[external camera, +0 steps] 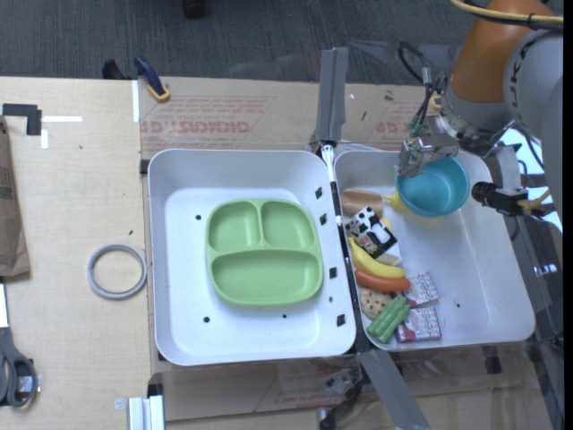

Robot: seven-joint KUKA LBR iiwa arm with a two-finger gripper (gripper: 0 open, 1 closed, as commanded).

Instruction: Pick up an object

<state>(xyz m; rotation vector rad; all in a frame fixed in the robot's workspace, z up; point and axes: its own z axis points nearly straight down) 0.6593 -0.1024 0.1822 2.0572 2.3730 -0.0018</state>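
Currently:
Tool [417, 153]: at the blue bowl's [436, 189] upper-left rim; grip state cannot be told.
Bowl: directly below-right of tool, touching.

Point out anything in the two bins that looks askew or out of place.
The blue bowl sits tilted at the gripper, its opening turned sideways rather than flat on the right bin. The toy food, banana included, is heaped against that bin's left wall. The green divided plate lies flat in the left bin.
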